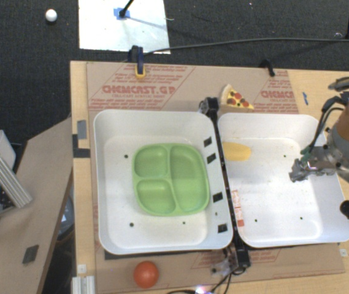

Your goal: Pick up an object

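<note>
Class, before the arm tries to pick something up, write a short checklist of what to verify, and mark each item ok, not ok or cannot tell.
1. An object lies in the right bin: ok, a yellow piece sits by its left wall.
2. Gripper is over the right bin: ok.
3. Gripper is above the yellow piece: not ok, it is well to the right of it.
4. Fingers open: cannot tell.
5. Nothing held already: cannot tell.
6. Green tray lies apart in the left bin: ok.

Two white bins [266, 126], one green tray [170, 179], one yellow piece [236, 152].
</note>
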Controlling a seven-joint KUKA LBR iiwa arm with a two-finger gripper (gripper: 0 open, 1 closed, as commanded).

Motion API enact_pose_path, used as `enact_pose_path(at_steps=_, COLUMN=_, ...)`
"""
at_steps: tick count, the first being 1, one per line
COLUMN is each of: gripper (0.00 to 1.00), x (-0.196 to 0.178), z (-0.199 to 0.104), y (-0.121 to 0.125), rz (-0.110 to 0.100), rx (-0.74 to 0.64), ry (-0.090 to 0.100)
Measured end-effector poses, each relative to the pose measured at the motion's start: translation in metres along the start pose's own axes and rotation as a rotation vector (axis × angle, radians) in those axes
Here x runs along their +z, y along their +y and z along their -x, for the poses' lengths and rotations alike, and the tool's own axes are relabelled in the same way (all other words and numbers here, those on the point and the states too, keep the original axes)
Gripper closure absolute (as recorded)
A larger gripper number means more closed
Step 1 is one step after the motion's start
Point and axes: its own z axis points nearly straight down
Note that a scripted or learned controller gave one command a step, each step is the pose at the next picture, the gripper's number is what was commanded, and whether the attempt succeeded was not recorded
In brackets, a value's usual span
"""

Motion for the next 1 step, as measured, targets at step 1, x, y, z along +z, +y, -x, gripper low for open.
enact_pose_path(at_steps=1, gripper=1.0, x=-0.0216, z=0.0003, y=0.0016, rz=-0.004, rx=0.0, ry=0.001)
